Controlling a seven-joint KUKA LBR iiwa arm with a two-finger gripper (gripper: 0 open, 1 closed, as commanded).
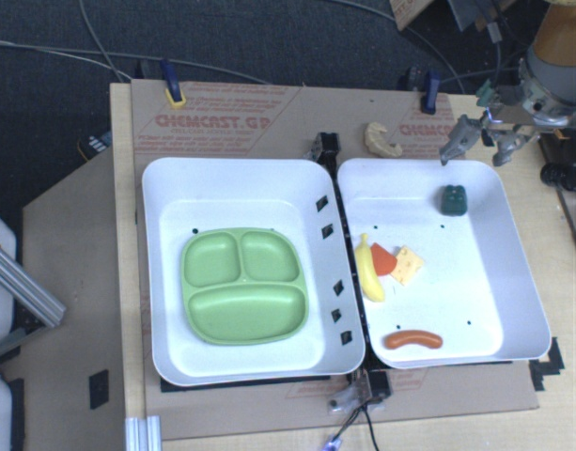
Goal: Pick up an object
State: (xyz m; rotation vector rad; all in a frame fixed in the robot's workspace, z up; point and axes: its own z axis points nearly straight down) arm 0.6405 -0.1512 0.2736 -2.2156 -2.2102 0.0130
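Both bins, left (pixel 165 252) and right (pixel 499 289), are plain white, set on a tan board (pixel 128 252) printed with faded red lettering along its far edge. In the left bin the tray (pixel 243 285) is pale green; in the right bin the block (pixel 454 199) far off is dark green, the banana (pixel 369 272) yellow, the wedge (pixel 384 259) red, the cheese (pixel 407 266) pale yellow and the sausage (pixel 414 340) near the front orange-red. The floor (pixel 269 26) is dark blue-grey, the two clamps (pixel 173 86) on the far edge are blue and yellow, and the gripper (pixel 477 147) is grey metal.
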